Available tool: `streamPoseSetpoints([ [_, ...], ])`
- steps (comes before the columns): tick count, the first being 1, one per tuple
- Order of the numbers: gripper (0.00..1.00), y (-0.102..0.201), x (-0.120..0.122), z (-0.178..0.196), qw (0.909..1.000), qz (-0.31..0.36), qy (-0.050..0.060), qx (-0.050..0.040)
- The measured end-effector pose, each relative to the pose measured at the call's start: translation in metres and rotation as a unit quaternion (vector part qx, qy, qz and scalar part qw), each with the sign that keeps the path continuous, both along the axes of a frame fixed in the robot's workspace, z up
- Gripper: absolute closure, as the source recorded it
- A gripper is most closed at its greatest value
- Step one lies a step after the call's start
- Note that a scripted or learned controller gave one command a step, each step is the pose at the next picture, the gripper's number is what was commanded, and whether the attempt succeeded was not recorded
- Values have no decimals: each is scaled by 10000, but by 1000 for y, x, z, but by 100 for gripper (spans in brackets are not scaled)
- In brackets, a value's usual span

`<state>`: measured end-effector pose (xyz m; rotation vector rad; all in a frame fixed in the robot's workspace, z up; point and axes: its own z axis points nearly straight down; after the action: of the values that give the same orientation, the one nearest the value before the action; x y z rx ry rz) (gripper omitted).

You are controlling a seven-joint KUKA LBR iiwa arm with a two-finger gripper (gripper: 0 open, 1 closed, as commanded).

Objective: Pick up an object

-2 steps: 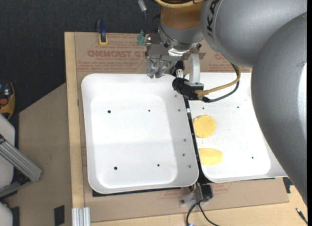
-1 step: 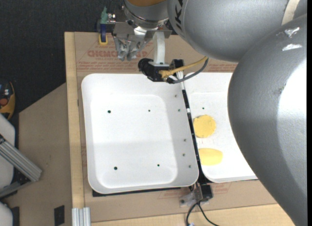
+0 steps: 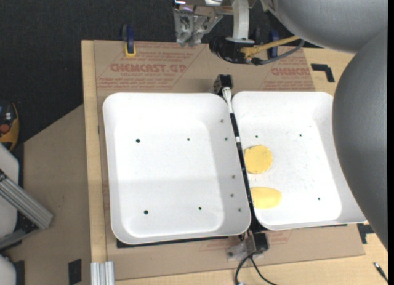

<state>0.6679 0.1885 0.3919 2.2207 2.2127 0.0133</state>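
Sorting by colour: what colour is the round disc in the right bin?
Yellow; the round disc in the right bin shows clearly in the camera view.

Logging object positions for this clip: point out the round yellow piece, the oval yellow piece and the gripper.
Round yellow piece (image 3: 258, 159), camera view, its centre.
Oval yellow piece (image 3: 265, 197), camera view, its middle.
Gripper (image 3: 191, 33), camera view, between its fingertips.

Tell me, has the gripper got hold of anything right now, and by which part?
Nothing is held. The gripper hangs above the cardboard behind the bins with nothing in it; both yellow pieces lie in the right bin.
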Motion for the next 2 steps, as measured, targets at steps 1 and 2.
streamPoseSetpoints([
  [1,100,38,-3,-115,9999,34,107,-15],
  [2,100,26,-1,-52,10000,16,25,2],
])
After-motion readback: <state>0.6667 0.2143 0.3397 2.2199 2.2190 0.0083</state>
